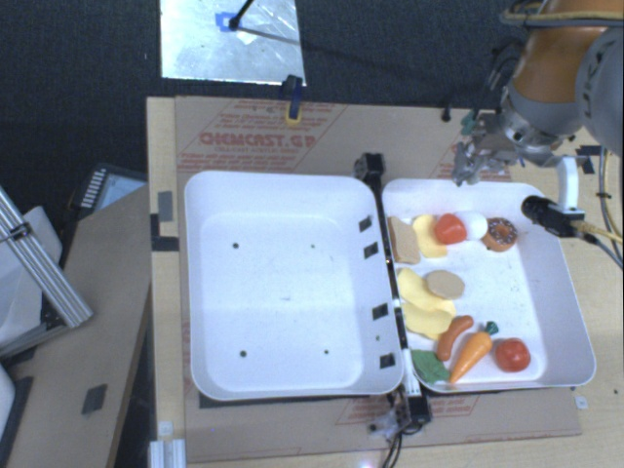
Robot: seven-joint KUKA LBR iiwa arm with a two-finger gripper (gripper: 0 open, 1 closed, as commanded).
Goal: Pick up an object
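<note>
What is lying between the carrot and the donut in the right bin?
In the camera view, only bare white bin floor lies between the carrot and the donut.

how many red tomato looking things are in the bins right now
2, both in the right bin. One red tomato sits near the far edge beside the donut; the other red tomato lies near the front corner, right of the carrot. None seems hidden.
</note>
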